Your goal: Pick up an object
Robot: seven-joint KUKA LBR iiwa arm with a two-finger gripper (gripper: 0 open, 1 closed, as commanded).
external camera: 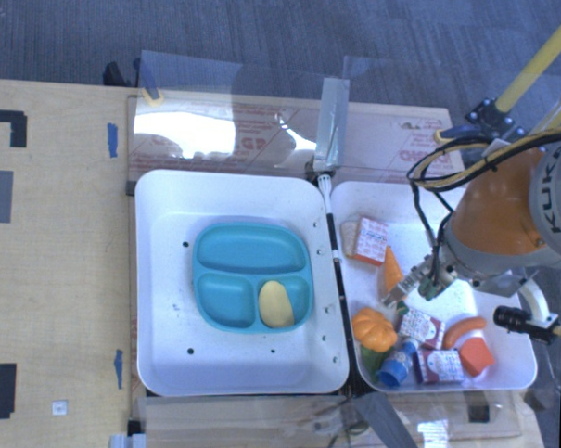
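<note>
The right bin (525, 373) holds several small items. An orange wedge (391, 267) lies near its middle, with a red and white packet (372, 239) and a tan bread slice (350, 235) behind it. An orange pepper-like piece (375, 330), a blue bottle (397, 366) and red and white cartons (417, 325) lie toward the front. My gripper (409, 287) hangs low over this bin, just right of the orange wedge and above the cartons. I see nothing clearly held in it.
In the left bin (158, 259) sits a blue divided tray (251, 250) with a yellow oval piece (276, 304) in its front right compartment. A red cup (476, 355) and a sausage-like piece (464, 329) lie at the right bin's front right. Cables (450, 161) loop above the arm.
</note>
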